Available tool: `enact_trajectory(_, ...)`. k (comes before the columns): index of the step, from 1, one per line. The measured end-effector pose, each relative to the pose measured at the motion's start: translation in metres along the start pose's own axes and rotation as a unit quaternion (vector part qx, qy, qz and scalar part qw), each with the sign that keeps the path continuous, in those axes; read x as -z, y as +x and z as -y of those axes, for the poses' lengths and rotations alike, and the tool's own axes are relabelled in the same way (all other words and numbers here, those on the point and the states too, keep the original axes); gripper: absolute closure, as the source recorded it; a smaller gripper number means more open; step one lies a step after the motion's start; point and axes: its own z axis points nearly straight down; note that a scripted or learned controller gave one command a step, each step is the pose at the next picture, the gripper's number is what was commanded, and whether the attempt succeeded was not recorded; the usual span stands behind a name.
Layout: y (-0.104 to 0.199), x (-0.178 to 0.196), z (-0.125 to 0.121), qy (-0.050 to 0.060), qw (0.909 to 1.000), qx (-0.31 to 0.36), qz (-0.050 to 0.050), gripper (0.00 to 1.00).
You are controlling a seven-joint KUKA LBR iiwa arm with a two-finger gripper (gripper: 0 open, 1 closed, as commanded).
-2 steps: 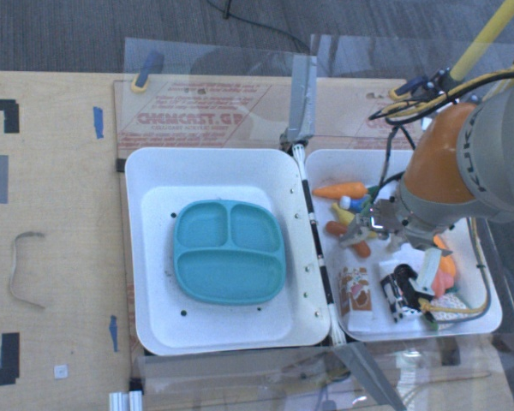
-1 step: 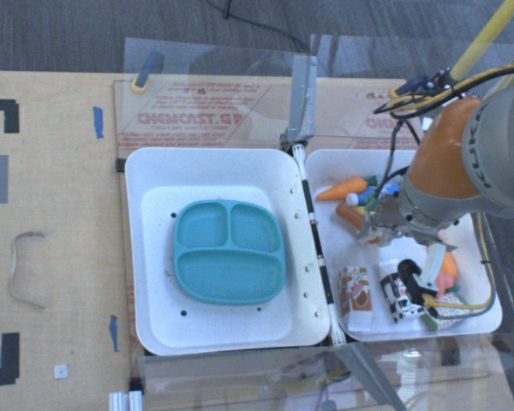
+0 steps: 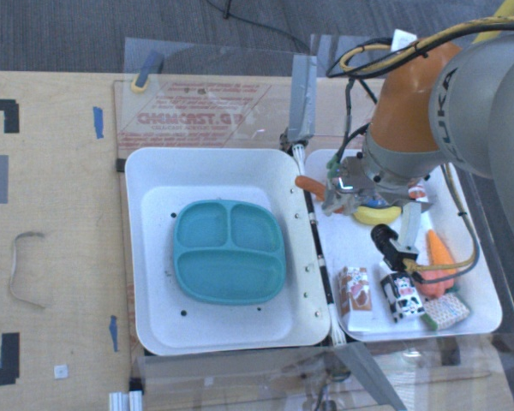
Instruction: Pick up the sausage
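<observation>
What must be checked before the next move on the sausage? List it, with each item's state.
1. Sausage found: ok. The sausage lies at the upper left corner of the right bin, against the rim between the bins.
2. Gripper near the target: ok. The gripper sits right beside the sausage.
3. Sausage held: cannot tell. The wrist hides the contact.
4. Room around the sausage: not ok. The rim crowds it on one side.
5. Banana out of the way: ok. The banana lies apart from the sausage, on the gripper's other side.
6. Left bin's teal plate out of the way: ok.
</observation>
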Motion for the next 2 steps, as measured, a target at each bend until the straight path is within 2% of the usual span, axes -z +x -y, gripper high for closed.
enact_trajectory(1,0.031,0.067,-0.079,-0.001,0.9999,0.014,0.001,1.00)
enact_trajectory(2,0.072,0.028,-0.028,0.001,0.9993,0.038,0.000,1.00)
